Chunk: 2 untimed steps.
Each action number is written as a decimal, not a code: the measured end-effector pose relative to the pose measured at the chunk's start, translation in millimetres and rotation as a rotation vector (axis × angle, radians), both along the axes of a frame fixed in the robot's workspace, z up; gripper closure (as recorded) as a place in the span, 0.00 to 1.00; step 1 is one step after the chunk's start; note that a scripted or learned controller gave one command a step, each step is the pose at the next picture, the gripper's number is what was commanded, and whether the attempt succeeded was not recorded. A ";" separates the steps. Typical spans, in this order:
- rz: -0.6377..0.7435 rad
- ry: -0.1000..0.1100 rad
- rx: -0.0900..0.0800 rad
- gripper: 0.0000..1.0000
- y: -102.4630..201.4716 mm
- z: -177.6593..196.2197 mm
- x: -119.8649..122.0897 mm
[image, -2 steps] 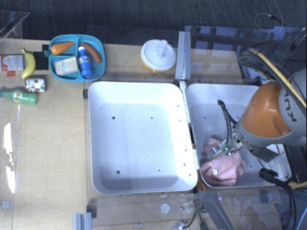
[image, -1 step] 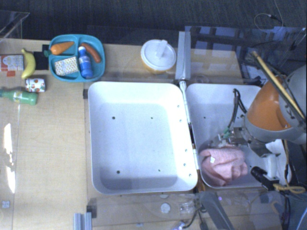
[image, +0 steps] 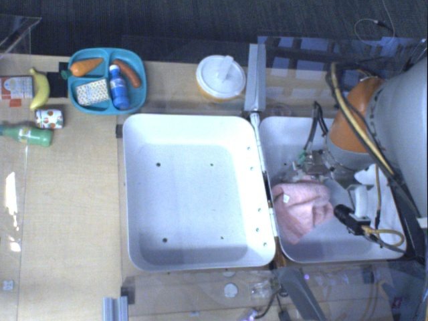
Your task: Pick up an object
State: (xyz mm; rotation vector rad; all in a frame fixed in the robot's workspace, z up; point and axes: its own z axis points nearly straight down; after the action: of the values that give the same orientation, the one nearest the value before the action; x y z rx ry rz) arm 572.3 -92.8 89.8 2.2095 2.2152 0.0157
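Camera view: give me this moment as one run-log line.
arm: over right bin | gripper: low, just above pink cloth | cloth: bunched, lying in right bin near left wall | left bin: untouched | lift: not yet

the wooden bench (image: 67, 212) carries two white bins side by side, the left bin (image: 194, 192) and the right bin (image: 294, 246). along its far edge sit a blue divided tray (image: 137, 69), a white lidded tub (image: 221, 77), a banana (image: 40, 89), a small can (image: 49, 118) and a green bottle (image: 27, 135).

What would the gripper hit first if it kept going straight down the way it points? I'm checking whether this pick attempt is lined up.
Most likely the pink cloth in the right bin: the gripper hangs just above its upper edge. Depth is hard to judge from this slanted view, so it could instead meet the bin floor beside it.
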 end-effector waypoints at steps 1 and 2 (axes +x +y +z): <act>0.008 -0.005 -0.003 1.00 0.3 12.3 2.0; 0.306 0.011 -0.003 1.00 -21.6 116.7 75.1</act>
State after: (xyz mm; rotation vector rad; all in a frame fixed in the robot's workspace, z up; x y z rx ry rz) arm 647.4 -114.4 206.6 1.8506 2.5321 0.0032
